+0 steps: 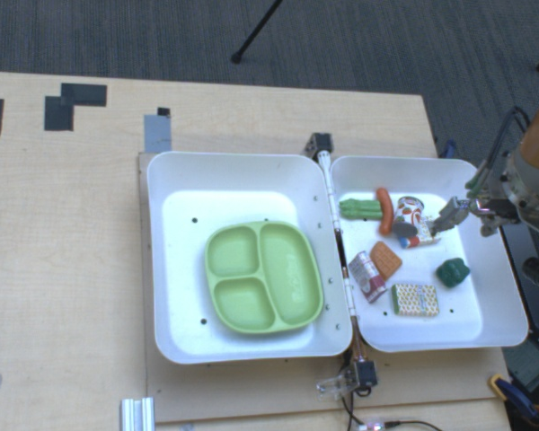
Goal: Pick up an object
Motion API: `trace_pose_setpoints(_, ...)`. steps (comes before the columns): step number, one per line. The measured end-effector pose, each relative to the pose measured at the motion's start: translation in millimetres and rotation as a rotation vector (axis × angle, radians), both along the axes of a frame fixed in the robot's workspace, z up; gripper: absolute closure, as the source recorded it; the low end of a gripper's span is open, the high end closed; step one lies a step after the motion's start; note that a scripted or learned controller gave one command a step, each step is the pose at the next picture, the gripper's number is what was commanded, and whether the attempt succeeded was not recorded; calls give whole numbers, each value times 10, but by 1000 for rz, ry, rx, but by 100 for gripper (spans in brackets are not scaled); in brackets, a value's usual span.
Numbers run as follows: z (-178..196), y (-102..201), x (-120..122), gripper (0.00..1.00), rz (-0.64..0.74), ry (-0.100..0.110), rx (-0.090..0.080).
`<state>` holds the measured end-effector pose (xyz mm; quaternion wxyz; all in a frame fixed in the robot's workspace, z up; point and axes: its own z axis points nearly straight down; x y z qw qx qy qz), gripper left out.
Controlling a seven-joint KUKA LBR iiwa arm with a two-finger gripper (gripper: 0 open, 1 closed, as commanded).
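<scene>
Divided plate [264,277] in left bin [175,268] — small items clustered, perhaps touching, in right bin [499,317].

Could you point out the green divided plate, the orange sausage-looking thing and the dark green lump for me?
green plate [292,268], camera view, on the floor of its long right compartment.
orange sausage [385,210], camera view, on the middle of its length.
dark green lump [452,272], camera view, on the centre of its top.

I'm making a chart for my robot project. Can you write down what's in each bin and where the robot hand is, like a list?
left bin: green divided plate
right bin: green pickle toy, orange hot dog toy, cracker, dark green lump, dotted sponge, small packet
gripper: over the right bin, low, near a red and white toy
arm: enters from the right
</scene>
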<state>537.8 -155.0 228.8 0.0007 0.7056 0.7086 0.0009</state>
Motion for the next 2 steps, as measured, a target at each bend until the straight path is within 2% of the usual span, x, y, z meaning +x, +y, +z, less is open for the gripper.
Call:
trace_pose_setpoints(1, -1296, 90, 141, 0, -4, -7, -1)
trace_pose_setpoints(2, -1380, 483, -331, 0, -5, -21, -5)
